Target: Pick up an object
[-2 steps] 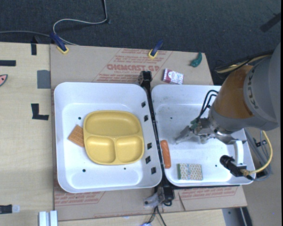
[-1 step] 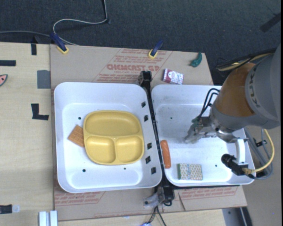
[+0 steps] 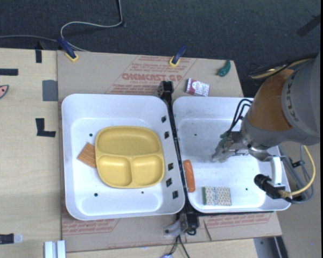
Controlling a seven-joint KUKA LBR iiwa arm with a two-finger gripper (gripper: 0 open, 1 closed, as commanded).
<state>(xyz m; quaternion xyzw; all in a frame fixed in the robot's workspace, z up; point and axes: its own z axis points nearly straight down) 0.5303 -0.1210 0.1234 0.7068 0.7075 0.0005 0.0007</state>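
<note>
the hand [image 3: 222, 150] hangs low over the middle of the right bin [image 3: 204, 112], and whether it is spread or pressed together cannot be told. an orange carrot-like piece [image 3: 189, 176] lies against that bin's left wall and a patterned sponge [image 3: 216, 195] by its near edge, both apart from the hand; a yellow divided plate [image 3: 130, 156] sits in the left bin [image 3: 75, 144]

The right bin [image 3: 204, 112] has open white floor left of the arm [image 3: 282, 112], above the carrot [image 3: 189, 176] that lies against its left wall and the sponge [image 3: 216, 195] near its front wall. The arm covers that bin's right side. Left of it, the yellow tray [image 3: 130, 156] takes the left bin's [image 3: 75, 198] middle, leaving bare strips along the walls.
</note>
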